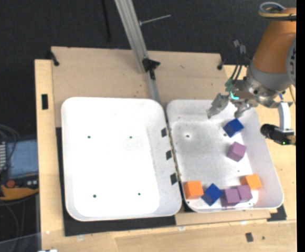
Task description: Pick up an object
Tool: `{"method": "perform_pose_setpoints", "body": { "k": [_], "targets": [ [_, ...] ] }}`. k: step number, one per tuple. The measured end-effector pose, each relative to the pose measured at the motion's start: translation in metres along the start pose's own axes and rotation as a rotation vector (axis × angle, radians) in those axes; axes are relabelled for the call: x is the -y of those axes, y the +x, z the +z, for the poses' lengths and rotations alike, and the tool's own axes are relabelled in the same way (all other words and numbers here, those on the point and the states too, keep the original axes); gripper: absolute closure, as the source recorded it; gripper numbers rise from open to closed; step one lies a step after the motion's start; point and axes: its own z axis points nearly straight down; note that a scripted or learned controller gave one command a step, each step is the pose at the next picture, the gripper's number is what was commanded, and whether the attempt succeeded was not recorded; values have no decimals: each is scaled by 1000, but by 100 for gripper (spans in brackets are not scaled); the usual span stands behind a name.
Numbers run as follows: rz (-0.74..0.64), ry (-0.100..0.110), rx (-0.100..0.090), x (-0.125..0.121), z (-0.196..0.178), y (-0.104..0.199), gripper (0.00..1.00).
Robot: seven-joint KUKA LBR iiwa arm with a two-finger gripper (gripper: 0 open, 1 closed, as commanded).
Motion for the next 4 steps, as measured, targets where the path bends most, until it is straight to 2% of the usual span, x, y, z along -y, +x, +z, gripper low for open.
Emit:
{"method": "perform_pose_setpoints", "body": {
  "k": [1,3,4],
  "targets": [
    [4,6,1,-3,61,-5,0],
    [7,1,2,-4,142,-11,0],
    [10,-5,2,-6,128,-11,100]
  ]
}}
